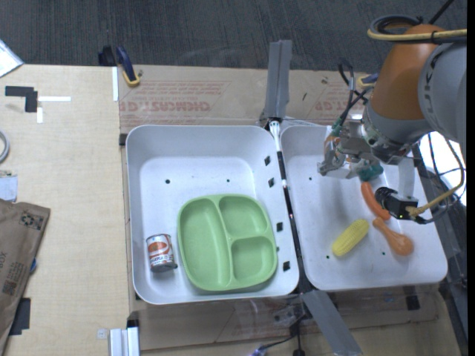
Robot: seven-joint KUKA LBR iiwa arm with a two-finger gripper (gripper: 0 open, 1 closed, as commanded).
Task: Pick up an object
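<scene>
A light wooden bench (67,162) carries two shallow white bins side by side, with dark grey carpet (185,13) beyond its far edge. A flattened brown cardboard sheet (200,95) lies under the bins' far side, printed with reddish lettering that reads upside down and is only partly legible. A crumpled brown paper bag (18,254) with a recycling mark sits at the bench's left edge, and a blue and yellow clamp (128,69) grips the bench's far edge. The left bin (148,154) holds a light green plate (226,241) with three compartments and, just beside its left rim, a small tin can (160,253) with a red and white label whose writing is too small to read. The right bin (312,199) holds a yellow corn cob (349,238) lying at a slant, and close to its right an orange carrot (373,199) and an orange spoon-like piece (395,239), partly crossed by a black cable fitting. The grey arm with its orange band (404,69) reaches in from the right, and the gripper (343,158) hangs over the far part of the right bin, apart from the corn. Whether it is apart or together cannot be told, and nothing is seen in it.
</scene>
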